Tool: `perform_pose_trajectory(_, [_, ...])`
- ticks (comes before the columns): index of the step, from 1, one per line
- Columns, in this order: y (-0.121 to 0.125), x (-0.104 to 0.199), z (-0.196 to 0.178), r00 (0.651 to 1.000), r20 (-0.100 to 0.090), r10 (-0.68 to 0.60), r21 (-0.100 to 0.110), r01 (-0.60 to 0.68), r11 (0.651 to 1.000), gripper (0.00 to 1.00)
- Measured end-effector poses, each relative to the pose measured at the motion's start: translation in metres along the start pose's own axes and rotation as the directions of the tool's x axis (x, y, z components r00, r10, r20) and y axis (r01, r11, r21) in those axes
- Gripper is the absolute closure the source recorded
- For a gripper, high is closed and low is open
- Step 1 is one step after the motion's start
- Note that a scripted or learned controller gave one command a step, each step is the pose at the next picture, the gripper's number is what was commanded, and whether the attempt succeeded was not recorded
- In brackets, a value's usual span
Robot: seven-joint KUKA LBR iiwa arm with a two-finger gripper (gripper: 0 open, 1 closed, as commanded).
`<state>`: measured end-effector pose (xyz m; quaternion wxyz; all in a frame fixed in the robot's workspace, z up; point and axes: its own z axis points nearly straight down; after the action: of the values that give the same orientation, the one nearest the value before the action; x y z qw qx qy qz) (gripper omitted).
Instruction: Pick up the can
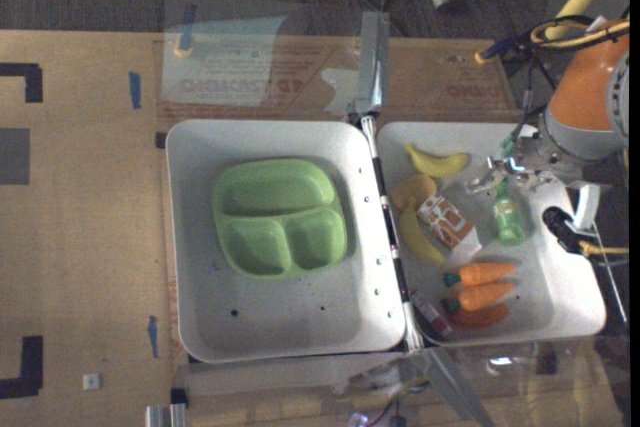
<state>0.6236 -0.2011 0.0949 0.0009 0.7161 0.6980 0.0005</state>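
The arm [592, 105] comes into the picture at about three o'clock, a rounded link with a broad orange band and a pale grey shell beside it toward the edge. Below the band sits a grey wrist section, and from it a cluster of small silvery metal parts forms the hand [508, 173], pointing toward nine o'clock. Thin dark cables [560, 27] loop over the arm at about one o'clock, together with a yellow one.
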Motion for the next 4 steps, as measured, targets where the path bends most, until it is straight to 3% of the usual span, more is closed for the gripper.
perform_pose_trajectory(1, [0.001,0.000,-0.009,1.000,0.001,-0.002,-0.002,0.002,1.000,1.00])
perform_pose_trajectory(2, [-0.025,-0.019,-0.108,0.996,0.001,-0.092,0.000,0.092,0.996,1.00])
perform_pose_trajectory(3, [-0.135,-0.028,-0.233,0.916,0.002,-0.401,-0.001,0.401,0.916,1.00])
perform_pose_trajectory(4, [-0.142,-0.026,-0.108,0.904,-0.002,-0.428,0.001,0.428,0.904,1.00])
